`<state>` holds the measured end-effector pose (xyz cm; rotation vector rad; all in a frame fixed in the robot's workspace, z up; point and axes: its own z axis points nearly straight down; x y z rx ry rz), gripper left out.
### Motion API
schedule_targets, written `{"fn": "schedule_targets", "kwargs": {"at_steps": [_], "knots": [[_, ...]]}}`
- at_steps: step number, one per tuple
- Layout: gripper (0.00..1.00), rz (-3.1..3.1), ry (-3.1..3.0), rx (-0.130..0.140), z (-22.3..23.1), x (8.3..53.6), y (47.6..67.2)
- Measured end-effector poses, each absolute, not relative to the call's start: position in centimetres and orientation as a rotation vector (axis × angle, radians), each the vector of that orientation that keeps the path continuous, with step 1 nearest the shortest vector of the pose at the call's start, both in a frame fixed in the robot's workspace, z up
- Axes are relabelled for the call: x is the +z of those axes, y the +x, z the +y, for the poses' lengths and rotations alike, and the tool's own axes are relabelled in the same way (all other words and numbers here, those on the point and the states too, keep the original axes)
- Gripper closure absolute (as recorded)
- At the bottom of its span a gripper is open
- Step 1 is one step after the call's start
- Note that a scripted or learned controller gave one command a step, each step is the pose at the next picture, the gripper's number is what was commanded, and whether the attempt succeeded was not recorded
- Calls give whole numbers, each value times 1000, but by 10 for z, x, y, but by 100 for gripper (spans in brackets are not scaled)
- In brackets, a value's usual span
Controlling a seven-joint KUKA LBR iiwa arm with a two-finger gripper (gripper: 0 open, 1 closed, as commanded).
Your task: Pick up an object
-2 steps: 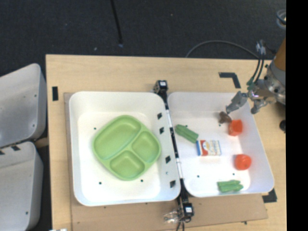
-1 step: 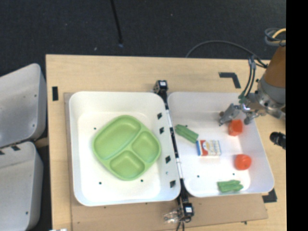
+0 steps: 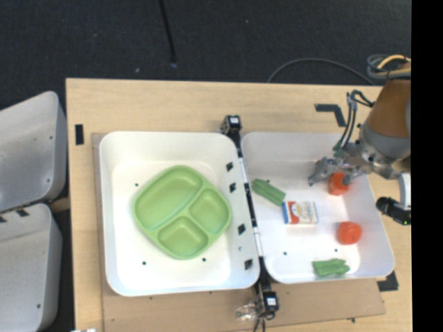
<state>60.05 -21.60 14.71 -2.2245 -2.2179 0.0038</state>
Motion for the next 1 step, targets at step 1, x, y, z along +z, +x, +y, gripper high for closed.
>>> {"fn": "schedule_targets", "kwargs": {"at_steps": [1], "knots": [[0, -2216, -2230, 1, -217, 100, 601]]}}
